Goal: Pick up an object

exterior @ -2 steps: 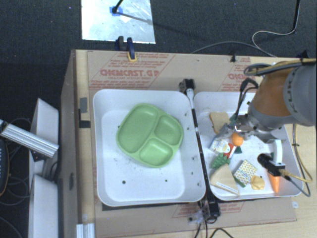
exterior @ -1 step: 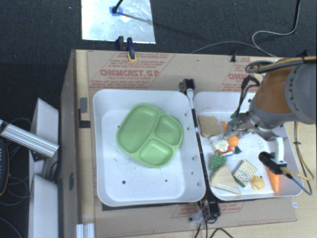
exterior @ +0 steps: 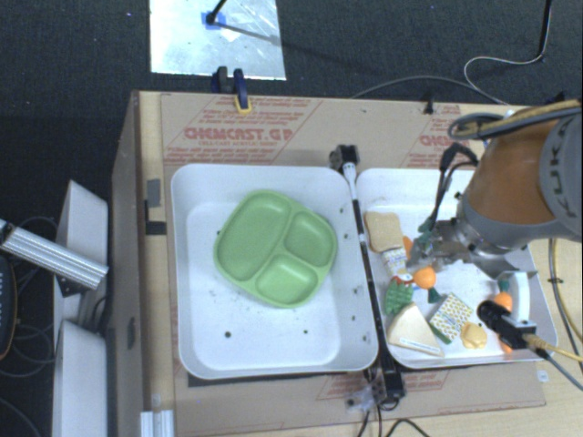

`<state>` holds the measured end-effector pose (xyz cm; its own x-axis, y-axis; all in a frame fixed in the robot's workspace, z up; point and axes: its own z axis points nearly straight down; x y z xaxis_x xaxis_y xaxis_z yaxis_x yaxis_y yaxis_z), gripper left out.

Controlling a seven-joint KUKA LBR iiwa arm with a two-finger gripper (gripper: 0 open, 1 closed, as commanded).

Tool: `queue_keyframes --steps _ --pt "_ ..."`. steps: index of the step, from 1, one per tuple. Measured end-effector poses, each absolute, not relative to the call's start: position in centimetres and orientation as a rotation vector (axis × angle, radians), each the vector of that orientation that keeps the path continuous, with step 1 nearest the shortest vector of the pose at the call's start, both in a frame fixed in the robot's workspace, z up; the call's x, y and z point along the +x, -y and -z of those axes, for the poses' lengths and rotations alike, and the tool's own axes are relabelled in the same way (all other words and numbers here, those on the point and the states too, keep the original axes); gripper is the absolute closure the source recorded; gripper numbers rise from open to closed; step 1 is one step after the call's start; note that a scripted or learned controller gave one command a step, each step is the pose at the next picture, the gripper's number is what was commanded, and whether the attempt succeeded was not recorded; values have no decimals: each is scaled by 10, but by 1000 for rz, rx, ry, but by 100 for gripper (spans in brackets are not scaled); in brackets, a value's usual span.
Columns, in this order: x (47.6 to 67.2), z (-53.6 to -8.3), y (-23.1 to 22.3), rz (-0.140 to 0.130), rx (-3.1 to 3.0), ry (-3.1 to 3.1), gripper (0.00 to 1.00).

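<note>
Hand (exterior: 428, 255): low in the right bin (exterior: 401, 188), over the clutter; open or closed cannot be told.
Nearest thing: orange ball (exterior: 425, 278), just below the hand, beside the green toy (exterior: 397, 295).
Left bin (exterior: 196, 335): holds the green plate (exterior: 276, 248).
Advice: centre over one toy, descend straight, avoid neighbours.

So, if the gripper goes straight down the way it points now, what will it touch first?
Most likely the small orange ball, which lies just under the gripper in the right bin. The green toy and the small bottle sit close beside it, and depth is hard to judge from this slanted view.
</note>
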<state>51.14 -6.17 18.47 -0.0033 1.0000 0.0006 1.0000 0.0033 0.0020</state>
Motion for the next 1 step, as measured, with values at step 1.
queue_keyframes --steps 1 --pt "504 -237 0 -4 2217 -2224 100"
